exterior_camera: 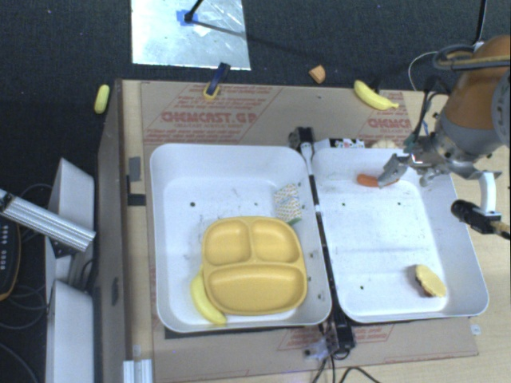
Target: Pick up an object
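Banana [206,302] partly under tray [254,265].

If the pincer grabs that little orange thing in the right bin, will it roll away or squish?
The small orange carrot-like piece looks long and rounded, so it may roll sideways if nudged. It seems tiny and probably light, so it could skid on the smooth white right-hand bin. It looks like hard plastic, so squishing seems unlikely.

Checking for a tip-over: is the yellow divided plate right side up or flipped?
Right side up: the yellow plate in the left bin shows its three hollow compartments facing the camera.
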`<state>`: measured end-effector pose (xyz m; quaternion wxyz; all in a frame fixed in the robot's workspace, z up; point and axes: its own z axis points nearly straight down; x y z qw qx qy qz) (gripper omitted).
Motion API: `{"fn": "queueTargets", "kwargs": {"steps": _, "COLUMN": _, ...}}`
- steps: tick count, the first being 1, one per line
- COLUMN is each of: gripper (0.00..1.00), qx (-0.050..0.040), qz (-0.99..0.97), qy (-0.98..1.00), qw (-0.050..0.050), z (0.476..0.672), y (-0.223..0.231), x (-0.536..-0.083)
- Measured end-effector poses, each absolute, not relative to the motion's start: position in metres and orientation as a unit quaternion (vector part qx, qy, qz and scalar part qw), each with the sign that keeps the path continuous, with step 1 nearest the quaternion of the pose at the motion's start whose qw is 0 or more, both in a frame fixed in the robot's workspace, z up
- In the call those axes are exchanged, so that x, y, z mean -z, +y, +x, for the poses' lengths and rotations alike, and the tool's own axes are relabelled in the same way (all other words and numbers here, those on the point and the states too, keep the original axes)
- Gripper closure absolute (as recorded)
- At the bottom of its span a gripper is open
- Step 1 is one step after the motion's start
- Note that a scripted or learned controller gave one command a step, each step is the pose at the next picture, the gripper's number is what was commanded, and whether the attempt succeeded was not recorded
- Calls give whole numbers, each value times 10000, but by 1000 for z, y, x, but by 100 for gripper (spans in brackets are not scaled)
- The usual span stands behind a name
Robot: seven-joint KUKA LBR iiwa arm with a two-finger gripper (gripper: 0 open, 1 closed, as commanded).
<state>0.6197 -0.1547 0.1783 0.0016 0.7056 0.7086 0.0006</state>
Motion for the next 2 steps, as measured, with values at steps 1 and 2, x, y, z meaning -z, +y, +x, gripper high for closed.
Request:
{"fn": "queueTargets", "kwargs": {"steps": 1, "gripper": 0, "qx": -6, "qz": 7056, "qy": 7086, "qw": 15, "z": 620, "y": -155, "x": -178}}
{"fn": "queueTargets", "kwargs": {"steps": 2, "gripper": 0, "qx": -6, "qz": 7056, "qy": 7086, "qw": 15, "z": 620, "y": -155, "x": -178}}
